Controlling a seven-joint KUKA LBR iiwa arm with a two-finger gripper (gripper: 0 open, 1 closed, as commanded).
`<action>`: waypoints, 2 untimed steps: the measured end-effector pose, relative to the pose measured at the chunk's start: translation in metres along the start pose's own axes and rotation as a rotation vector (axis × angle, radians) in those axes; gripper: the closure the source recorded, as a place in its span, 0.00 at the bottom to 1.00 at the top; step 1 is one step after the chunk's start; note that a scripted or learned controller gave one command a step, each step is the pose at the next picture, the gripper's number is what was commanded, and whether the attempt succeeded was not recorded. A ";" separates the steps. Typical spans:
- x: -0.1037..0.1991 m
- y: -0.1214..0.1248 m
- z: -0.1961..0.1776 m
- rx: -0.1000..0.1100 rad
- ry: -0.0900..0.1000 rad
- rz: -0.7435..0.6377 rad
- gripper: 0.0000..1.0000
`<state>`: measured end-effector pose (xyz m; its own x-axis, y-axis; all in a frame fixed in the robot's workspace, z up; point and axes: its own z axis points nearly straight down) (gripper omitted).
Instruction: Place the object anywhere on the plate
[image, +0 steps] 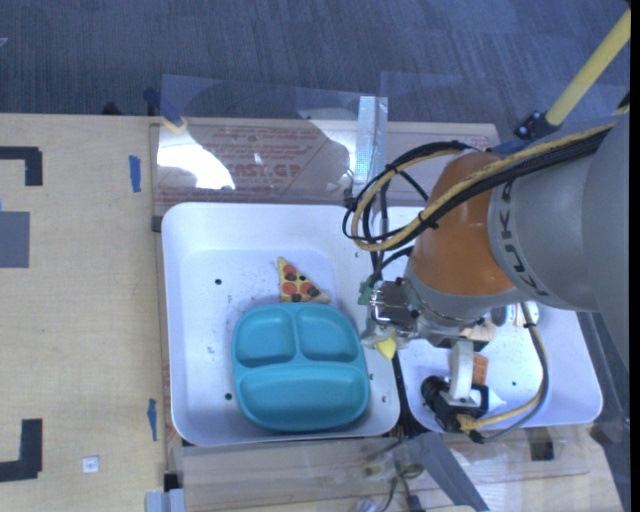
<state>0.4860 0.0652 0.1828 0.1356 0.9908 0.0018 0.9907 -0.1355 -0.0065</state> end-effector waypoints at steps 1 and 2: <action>0.084 0.018 0.043 -0.001 -0.003 0.084 1.00; 0.082 0.019 0.041 -0.004 -0.002 0.088 0.00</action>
